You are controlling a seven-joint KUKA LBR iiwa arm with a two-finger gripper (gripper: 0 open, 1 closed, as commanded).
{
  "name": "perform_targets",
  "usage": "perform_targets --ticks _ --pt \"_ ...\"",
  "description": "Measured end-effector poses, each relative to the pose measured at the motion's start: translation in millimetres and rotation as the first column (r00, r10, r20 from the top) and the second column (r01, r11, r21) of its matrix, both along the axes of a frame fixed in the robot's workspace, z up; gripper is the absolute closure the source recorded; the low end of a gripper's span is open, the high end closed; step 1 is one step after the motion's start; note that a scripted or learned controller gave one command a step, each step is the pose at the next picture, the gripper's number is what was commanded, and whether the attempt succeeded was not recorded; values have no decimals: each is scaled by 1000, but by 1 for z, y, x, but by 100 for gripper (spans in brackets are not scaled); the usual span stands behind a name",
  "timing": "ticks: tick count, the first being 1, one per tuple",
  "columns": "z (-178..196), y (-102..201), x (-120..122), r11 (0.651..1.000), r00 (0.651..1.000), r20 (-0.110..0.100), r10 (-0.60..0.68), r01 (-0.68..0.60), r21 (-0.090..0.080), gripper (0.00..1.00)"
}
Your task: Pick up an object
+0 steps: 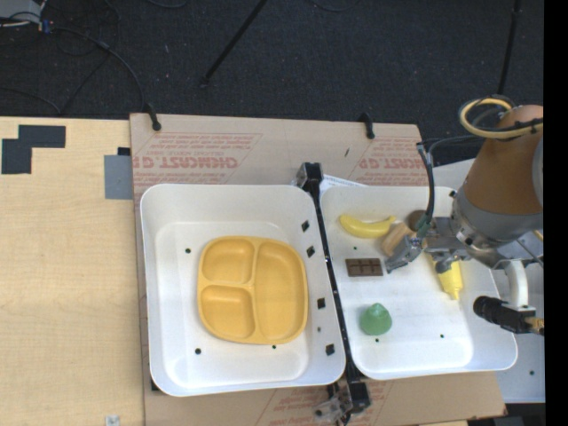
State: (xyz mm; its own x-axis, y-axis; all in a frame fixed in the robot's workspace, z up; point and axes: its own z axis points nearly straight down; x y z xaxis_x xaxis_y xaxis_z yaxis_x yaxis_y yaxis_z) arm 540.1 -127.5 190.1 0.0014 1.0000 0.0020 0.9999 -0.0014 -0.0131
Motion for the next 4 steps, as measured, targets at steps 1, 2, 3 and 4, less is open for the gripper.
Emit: perform_targets --ticks 1,2,3,4 --pt "5 0 3 1000 1000 11 2 -2 -2 0" --pt "-59 2 2 1000 1000 4 1 -1 0 0" --pt "-105 3 1 1000 1000 9 1 -1 -1 0" --pt "-92 2 2 1000 1000 10 -2 2 -1 100"
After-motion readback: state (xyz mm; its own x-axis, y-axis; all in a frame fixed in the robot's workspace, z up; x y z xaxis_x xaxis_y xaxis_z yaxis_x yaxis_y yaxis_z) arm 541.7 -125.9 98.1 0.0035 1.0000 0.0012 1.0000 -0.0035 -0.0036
